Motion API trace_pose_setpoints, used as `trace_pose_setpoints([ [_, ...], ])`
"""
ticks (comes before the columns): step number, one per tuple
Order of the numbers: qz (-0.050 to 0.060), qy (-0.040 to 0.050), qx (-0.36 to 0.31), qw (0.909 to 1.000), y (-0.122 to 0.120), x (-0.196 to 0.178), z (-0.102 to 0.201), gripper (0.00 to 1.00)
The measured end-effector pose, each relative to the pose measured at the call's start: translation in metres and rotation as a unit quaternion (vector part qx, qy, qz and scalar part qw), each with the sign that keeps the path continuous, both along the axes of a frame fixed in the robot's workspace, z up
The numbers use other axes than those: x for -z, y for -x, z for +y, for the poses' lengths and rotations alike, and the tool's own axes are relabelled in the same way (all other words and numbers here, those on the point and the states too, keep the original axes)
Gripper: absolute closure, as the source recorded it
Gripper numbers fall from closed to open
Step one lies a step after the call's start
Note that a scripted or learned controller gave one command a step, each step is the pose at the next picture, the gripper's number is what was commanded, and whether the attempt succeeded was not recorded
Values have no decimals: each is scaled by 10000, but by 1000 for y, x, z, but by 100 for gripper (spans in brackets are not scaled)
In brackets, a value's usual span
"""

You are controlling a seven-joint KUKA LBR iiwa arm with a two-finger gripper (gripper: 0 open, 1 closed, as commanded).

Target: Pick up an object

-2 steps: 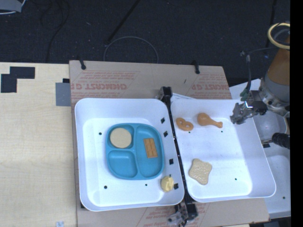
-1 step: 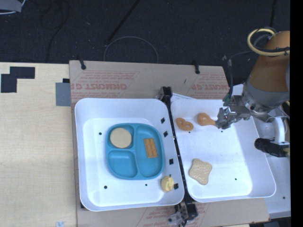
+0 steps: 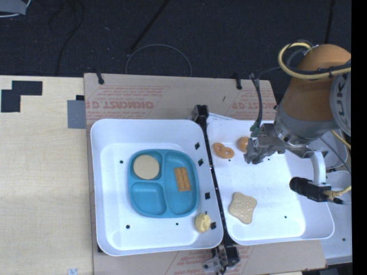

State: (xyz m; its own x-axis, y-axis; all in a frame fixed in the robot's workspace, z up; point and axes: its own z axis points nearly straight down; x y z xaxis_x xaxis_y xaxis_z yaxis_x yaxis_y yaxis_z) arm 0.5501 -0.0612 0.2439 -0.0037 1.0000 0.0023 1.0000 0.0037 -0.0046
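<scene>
My gripper (image 3: 253, 156) hangs over the right bin (image 3: 292, 225), near its upper middle. Just left of it lies an orange pretzel-shaped piece (image 3: 223, 150), and a small orange round thing (image 3: 243, 144) sits right beside the gripper's upper left. A tan bread-like piece (image 3: 242, 207) lies lower in the same bin. I see nothing held at the gripper's tip.
The left bin (image 3: 109, 234) holds a blue divided tray (image 3: 150, 202) with a round tan cracker (image 3: 145, 167) and an orange wafer (image 3: 182, 179) in it. A yellow lump (image 3: 203, 222) rests at that bin's lower right corner. A black divider (image 3: 207, 171) runs between the bins.
</scene>
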Motion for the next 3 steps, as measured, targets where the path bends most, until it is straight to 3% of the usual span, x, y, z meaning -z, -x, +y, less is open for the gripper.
trace_pose_setpoints([
  [3,11,3,-8,10000,50,15,161,100],
])
